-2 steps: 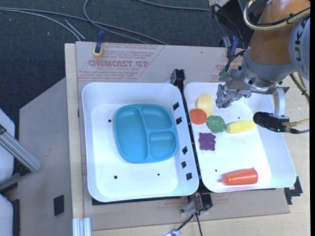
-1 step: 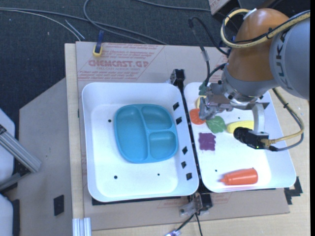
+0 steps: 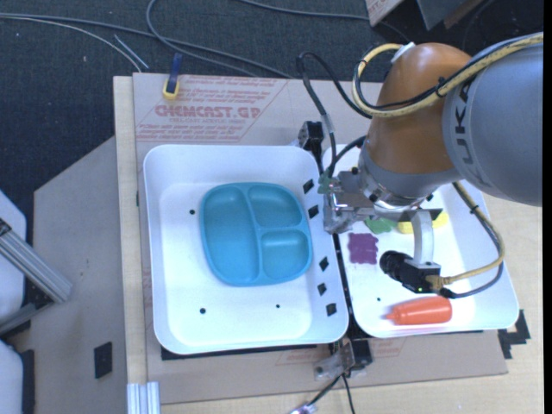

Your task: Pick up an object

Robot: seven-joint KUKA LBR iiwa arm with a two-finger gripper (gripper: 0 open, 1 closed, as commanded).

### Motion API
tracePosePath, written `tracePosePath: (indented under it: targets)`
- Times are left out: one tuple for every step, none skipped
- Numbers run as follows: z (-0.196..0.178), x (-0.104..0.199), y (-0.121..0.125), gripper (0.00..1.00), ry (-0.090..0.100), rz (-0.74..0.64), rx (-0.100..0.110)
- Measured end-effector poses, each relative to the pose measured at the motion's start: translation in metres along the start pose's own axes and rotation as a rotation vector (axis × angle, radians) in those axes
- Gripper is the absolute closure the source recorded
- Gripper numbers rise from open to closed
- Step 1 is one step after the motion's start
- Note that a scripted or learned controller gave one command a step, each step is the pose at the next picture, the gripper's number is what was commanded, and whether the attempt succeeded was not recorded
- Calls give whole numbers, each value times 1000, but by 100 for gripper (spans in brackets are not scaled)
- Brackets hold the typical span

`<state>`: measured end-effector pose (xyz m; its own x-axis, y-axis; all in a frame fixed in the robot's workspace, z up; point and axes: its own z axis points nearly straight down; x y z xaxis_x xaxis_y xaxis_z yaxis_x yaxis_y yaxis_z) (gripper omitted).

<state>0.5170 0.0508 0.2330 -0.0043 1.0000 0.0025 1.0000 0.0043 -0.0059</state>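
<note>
Nearest the camera, the grey arm (image 3: 496, 119) with its orange band (image 3: 414, 119) reached in from the right and hung over the right white bin (image 3: 496, 304), covering much of it. Its gripper (image 3: 345, 210) sat low at the bin's left wall; whether the fingers were open or closed could not be told, and nothing was seen held.

Loose in that bin lay an orange carrot-shaped toy (image 3: 423, 311) near the front edge, a purple piece (image 3: 363, 247) just left of a black fitting, and green (image 3: 379, 225) and yellow (image 3: 438, 220) bits partly hidden under the wrist. The carrot looked light, smooth and rigid; across its narrow middle seemed the safest hold.

The left white bin (image 3: 172, 309) held a blue divided plate (image 3: 256, 233), stiff, shallow and probably hard to pinch except at its rim. Both bins rested on the worktop (image 3: 82, 257).
</note>
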Motion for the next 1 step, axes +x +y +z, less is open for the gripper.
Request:
tracePosePath:
  targets:
    - [10,42,-14,100,-1,1,-1]
